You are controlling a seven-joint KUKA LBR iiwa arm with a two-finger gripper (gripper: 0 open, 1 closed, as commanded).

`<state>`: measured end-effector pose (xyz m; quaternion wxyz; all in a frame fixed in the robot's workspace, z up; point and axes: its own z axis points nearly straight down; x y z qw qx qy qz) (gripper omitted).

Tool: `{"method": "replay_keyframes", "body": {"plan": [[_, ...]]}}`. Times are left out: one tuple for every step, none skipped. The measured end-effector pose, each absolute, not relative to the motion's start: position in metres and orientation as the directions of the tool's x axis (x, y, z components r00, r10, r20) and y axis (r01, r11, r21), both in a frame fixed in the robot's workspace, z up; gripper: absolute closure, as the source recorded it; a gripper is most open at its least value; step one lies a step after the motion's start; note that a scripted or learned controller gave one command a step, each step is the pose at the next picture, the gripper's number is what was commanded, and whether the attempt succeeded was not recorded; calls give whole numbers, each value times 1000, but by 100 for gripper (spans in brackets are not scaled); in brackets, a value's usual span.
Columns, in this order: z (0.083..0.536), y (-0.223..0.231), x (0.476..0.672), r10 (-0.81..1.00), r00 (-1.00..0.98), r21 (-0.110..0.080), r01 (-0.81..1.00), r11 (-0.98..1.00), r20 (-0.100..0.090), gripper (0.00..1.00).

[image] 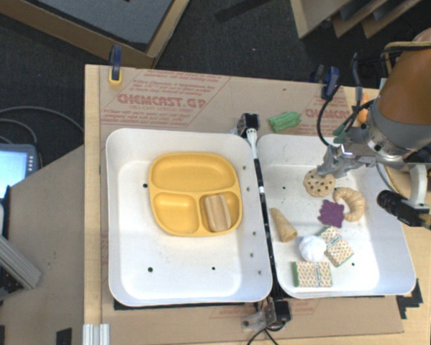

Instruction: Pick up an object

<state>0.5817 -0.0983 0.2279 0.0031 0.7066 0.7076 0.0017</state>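
1. Gripper (329, 167), below the grey arm (411, 85) with its orange band, at the upper right of the frame; it hangs low over the upper part of the right bin (390, 285), its tip just above the cookie (319, 184); whether the jaws are released or clenched cannot be told, and nothing is seen between them.
2. Cookie: round, tan, dotted with dark chips; it lies flat on the bin floor, right of centre in the frame, just beside the gripper tip.
3. Neighbours in the right bin: a curved tan croissant (352, 202) to the right of the cookie; a purple piece (331, 212) below it; a cone-shaped tan piece (284, 225) toward the bin's left wall; a white ball (312, 247) and 2 patterned packets (314, 274) (337, 248) lower down.
4. Open room: bare white floor lies left of the cookie up to the bin wall, and along the bin's lower right.
5. Left bin (124, 257): a yellow 3-compartment tray (194, 176) with a tan block (215, 211) in its lower right compartment; bare floor on every side of the tray.
6. A green object (284, 121) lies on the bench above the right bin's upper rim.
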Motion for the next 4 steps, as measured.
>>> {"method": "replay_keyframes", "body": {"plan": [[225, -98, 581, 1000, -1, 2, 1000, 1, -1, 0], [154, -181, 559, 1000, 9, -8, 1000, -9, -2, 0], [80, -162, 545, 1000, 0, -6, 1000, 0, 3, 0], [85, -207, 567, 1000, 2, 4, 1000, -2, -4, 0]]}}
